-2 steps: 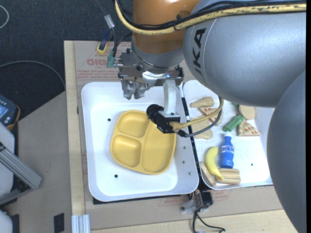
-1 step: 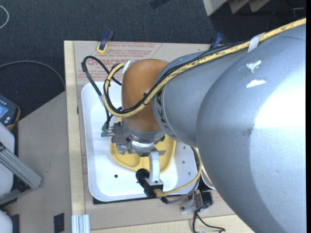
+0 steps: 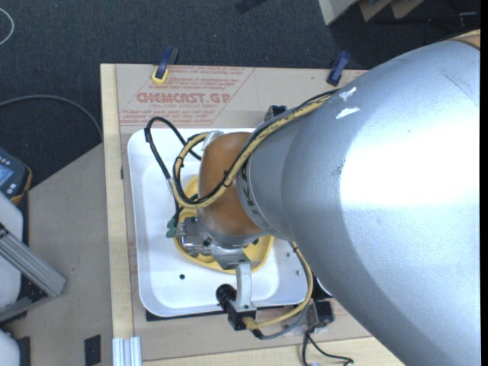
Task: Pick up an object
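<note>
While the arm (image 3: 366, 197) hides the jaws, their state cannot be told, yellow object (image 3: 263, 252) half covered

A robotics laboratory or test cell is indicated. A board (image 3: 191, 90) printed "CHEMCAST GP" is fixed by a clamp (image 3: 163, 63) at 11 o'clock and a second clamp (image 3: 338, 67) at 1 o'clock. Dark carpet (image 3: 91, 14) is seen at 12 o'clock, a loose cable (image 3: 46, 101) at 9 o'clock, and an aluminium extrusion (image 3: 30, 259) at 8 o'clock.
</note>
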`<state>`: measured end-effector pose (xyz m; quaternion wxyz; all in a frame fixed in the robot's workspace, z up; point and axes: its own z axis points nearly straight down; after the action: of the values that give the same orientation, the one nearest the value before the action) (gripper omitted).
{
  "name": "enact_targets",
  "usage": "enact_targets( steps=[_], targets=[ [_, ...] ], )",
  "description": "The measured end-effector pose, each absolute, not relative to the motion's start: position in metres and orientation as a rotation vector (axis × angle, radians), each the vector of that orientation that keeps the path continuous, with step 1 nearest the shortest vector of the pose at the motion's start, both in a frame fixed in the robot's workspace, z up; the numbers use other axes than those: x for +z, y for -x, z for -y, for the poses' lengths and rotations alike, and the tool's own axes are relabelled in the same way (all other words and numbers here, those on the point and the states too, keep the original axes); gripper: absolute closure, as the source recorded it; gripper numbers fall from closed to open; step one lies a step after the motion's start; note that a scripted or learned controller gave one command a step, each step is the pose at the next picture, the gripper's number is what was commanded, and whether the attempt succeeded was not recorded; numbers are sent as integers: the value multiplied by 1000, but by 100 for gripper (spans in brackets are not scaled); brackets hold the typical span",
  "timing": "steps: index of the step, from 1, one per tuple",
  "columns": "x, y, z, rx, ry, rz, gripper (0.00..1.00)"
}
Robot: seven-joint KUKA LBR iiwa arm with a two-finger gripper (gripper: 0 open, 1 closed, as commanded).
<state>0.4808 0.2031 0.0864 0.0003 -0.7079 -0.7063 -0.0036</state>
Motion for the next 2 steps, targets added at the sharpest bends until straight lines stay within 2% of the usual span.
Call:
enact_targets(
  steps=[1,2],
  targets=[
    [90,-548,-163,-25,2200,2217,100],
    [318,-495,-201,-27,2217,2231,100]
  ],
)
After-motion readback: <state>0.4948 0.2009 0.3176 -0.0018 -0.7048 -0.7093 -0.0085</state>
